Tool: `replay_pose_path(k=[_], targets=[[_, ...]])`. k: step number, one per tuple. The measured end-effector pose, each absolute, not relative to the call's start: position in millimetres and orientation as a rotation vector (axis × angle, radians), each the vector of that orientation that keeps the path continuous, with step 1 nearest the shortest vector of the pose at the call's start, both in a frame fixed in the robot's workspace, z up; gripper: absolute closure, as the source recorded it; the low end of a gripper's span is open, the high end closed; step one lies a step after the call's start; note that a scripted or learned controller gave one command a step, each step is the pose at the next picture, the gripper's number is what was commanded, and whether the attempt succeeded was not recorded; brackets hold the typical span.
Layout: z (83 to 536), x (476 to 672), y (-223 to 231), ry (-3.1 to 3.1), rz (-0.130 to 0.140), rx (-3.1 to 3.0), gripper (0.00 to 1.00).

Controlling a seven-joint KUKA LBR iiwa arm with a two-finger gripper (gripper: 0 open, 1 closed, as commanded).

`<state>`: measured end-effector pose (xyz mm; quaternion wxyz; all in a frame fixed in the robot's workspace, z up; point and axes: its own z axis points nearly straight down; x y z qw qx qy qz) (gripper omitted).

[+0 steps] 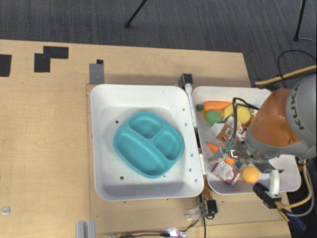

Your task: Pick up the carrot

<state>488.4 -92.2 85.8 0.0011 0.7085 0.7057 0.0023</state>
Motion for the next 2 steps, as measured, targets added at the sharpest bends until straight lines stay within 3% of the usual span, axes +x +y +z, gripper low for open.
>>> replay_pose_path(k=[1,2], targets=[[97.6,490.6,-92.2,2.213,0.013,2.22,1.0],[184.7,487.4,-23.8,2.144,0.004,2.295,1.0]])
